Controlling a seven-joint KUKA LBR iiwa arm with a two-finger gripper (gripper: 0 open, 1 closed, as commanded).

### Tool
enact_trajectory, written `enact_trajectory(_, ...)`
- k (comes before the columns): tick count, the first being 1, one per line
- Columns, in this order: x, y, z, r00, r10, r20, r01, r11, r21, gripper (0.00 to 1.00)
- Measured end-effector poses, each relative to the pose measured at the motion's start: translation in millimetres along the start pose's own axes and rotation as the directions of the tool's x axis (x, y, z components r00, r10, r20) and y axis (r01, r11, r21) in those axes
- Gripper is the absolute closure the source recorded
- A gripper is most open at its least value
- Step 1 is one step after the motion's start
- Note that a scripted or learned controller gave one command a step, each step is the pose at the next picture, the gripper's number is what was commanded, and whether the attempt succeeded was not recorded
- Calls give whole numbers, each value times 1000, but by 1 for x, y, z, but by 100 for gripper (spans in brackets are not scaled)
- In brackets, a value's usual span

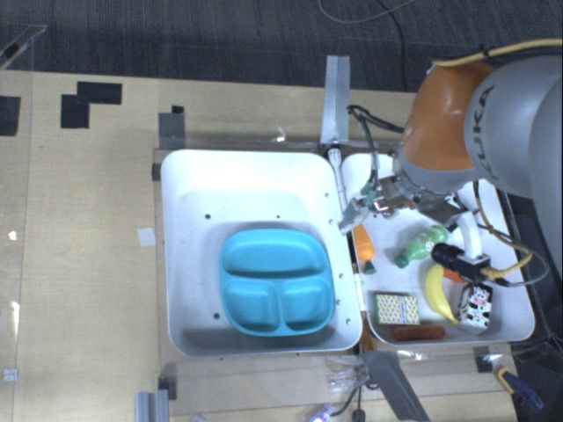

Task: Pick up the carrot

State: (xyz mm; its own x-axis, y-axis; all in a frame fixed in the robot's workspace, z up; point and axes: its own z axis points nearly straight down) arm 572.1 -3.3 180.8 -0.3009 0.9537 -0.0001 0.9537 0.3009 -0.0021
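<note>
Against the left wall of the right bin (pixel 519 328), about halfway along it, the carrot (pixel 362 244) is seen lying lengthwise, its orange body touching or nearly touching that wall. Just above it, toward the bin's far left corner, the gripper (pixel 374 202) is placed, with the arm (pixel 479 121) reaching in from the right. Whether the gripper is open or closed cannot be told, and nothing is seen held by it. Near the bin's middle a green item (pixel 422 244) is found, with a banana (pixel 437 293) beside it toward the near edge. At the near edge a small box (pixel 397 308) and a brown stick (pixel 419 331) are laid. A blue tray (pixel 277 280) is set in the left bin (pixel 189 192), toward its near right corner.
</note>
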Motion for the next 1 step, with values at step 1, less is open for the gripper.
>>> enact_trajectory(1, -7, -13, -1, 991, -130, 0, 130, 991, -2, 0)
